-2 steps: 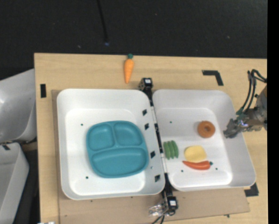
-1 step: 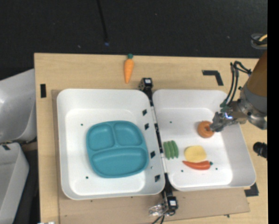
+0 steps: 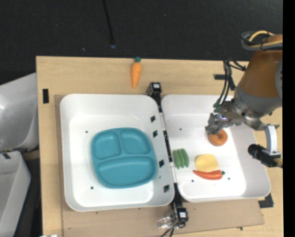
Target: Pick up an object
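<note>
Nearest, in the right bin (image 3: 236, 189), a red chili pepper (image 3: 208, 174) lies just below a yellow piece (image 3: 206, 161), with a green ridged piece (image 3: 180, 158) beside the dividing wall. Left of them, a blue divided plate (image 3: 123, 157) sits in the left bin (image 3: 75, 191). Farther back, the gripper (image 3: 216, 129) hangs over an orange round item (image 3: 218, 138), touching or just above it; whether the jaws are open or closed cannot be told. Beyond the bins, a toy carrot (image 3: 136, 73) lies on the worktop (image 3: 187, 73). No writing is readable.
</note>
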Controlling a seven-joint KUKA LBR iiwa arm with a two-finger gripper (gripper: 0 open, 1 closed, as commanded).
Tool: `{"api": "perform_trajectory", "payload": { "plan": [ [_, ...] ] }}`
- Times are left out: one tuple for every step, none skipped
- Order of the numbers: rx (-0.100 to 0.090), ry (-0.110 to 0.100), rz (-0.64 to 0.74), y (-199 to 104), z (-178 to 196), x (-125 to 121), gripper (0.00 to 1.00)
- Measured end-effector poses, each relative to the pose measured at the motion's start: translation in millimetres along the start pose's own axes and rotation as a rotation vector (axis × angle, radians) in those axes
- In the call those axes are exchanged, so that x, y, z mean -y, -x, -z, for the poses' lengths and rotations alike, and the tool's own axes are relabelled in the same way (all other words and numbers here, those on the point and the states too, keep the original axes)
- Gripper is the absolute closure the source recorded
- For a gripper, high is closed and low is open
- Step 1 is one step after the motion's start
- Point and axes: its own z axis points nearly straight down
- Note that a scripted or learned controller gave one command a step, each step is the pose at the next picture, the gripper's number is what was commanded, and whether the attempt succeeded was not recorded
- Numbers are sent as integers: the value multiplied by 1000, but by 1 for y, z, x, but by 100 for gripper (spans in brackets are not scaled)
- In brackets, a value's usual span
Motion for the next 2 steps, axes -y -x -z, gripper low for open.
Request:
{"api": "perform_trajectory", "payload": {
  "plan": [
    [-1, -2, 1, -52, -7, -13, 100],
    [-2, 1, 2, -108, 5, -32, 100]
  ]
}}
